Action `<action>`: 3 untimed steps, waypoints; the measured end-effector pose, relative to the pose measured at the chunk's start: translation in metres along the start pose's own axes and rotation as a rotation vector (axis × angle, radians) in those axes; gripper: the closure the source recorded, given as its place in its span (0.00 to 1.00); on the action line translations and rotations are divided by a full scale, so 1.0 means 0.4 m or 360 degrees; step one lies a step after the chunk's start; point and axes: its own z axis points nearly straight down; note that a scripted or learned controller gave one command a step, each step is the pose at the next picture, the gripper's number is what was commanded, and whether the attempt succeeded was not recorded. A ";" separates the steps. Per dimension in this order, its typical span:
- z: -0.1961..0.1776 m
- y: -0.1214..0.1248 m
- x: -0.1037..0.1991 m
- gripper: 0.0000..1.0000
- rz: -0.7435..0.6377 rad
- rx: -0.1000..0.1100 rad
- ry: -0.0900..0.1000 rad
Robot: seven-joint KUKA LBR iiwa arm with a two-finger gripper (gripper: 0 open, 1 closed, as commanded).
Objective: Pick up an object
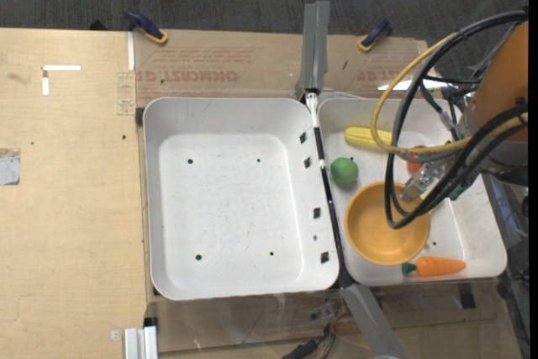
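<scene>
Fingers (418, 183) hang over the right bin (483, 252), state can't be told behind cables. Orange bowl (382, 227) just below-left of them: probably light, rigid, slick; best pinched at the rim.

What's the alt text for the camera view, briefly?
The arm hangs over the right bin, which holds a yellow bowl, green ball, corn cob and toy carrot; the left bin sits beside it.

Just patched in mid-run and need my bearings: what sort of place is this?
Most likely a robotics lab bench for pick-up trials: two white bins clamped to a cardboard-covered worktop, toy food like a carrot and corn, and cabling looping off the arm.
</scene>
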 end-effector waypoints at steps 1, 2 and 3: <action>0.355 -0.008 -0.124 1.00 -0.0152 0.0000 0.0002; 0.398 -0.037 -0.090 1.00 -0.0852 -0.0030 -0.0080; 0.422 -0.051 -0.067 0.00 -0.0861 -0.0011 -0.0022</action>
